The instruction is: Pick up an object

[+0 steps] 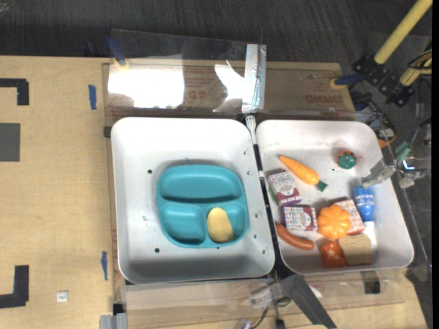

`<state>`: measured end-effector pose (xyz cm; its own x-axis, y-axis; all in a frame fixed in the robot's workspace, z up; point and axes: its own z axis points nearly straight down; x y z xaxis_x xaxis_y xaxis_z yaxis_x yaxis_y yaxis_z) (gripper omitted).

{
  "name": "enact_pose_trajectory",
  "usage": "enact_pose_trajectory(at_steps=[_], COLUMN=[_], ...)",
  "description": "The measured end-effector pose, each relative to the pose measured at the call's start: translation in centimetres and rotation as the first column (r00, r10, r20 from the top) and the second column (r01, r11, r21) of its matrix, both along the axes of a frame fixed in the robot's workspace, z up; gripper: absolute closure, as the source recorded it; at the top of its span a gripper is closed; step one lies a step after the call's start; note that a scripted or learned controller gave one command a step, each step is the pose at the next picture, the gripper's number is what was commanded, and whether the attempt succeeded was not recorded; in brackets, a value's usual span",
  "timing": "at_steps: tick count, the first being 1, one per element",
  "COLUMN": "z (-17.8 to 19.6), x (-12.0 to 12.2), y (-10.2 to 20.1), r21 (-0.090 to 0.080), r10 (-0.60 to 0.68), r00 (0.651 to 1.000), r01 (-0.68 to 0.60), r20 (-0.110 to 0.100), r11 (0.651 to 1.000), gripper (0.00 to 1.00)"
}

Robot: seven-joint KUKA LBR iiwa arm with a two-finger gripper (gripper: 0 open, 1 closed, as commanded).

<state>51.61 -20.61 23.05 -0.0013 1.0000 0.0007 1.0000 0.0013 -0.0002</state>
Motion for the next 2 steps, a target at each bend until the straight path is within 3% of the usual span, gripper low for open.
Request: enact_pose_trajectory(at_steps=[1,2], z=[-13.1,-14.4], x=[2.9,11.8], y=[3.9,5.7], r21=[0.004,-0.001], r10=[-0.087,-0.073], r00=[0.996,0.997], r01=[0.087,0.073], r20=[0.011,0.005], r11=[0.996,0.997], gripper=[0.00,0.00])
